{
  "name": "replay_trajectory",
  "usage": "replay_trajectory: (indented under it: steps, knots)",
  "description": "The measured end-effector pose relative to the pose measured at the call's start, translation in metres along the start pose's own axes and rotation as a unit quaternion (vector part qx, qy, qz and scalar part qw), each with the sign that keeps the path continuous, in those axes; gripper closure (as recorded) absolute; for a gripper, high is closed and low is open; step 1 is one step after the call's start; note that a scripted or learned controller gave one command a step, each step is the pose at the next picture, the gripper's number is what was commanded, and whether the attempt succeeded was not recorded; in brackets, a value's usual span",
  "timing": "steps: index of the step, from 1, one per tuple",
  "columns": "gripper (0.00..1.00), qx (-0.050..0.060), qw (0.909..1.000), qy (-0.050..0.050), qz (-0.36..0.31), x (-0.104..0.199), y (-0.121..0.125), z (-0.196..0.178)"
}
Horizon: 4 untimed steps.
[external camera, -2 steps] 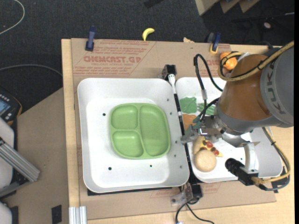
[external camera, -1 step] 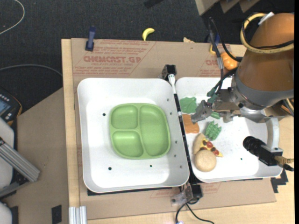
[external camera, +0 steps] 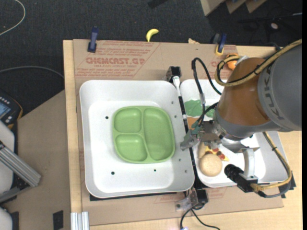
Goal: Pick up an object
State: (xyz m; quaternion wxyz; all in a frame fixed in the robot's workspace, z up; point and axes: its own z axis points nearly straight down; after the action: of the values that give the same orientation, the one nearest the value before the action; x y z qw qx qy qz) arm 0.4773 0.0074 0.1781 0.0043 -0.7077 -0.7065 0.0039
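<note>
The brown cardboard-covered surface (external camera: 120, 59), printed with red lettering near its far edge, is carrying two shallow white plastic bins side by side. The large grey robot arm with an orange band (external camera: 261, 97) is reaching in from the right and is covering much of the right-hand white bin (external camera: 268, 169). The left-hand white bin (external camera: 93, 128) is lying square and is holding a light green plastic divided plate with three compartments (external camera: 144, 134), which is sitting flat near the bin's middle. The gripper (external camera: 192, 140) is hanging low over the divider between the two bins, just right of the green plate's edge; whether it is spread or pressed together cannot be told, since the wrist and cables are crowding it. A round tan object like a bread roll (external camera: 210, 165) is lying in the right-hand bin, near its front left corner, just below the gripper and apart from it. A flat green piece (external camera: 193, 107) is lying farther back in the same bin, partly under the arm. Two blue clamps (external camera: 92, 40) are gripping the surface's far edge, and a small yellow banana-shaped item (external camera: 151, 33) is lying on the dark floor beyond it.
</note>
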Motion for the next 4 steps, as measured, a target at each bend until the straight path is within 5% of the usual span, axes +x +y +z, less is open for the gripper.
replay_trajectory:
  steps: [1,2,3,4]
  knots:
    - [0.00,-0.015,0.9999,0.001,-0.003,0.019,0.003,-0.158]
    - [0.00,-0.013,0.9999,0.002,-0.006,0.102,0.000,-0.257]
    - [1.00,-0.008,1.0000,0.000,-0.002,0.097,-0.001,-0.261]
    - [1.00,-0.009,1.0000,0.000,-0.003,0.098,0.000,-0.272]
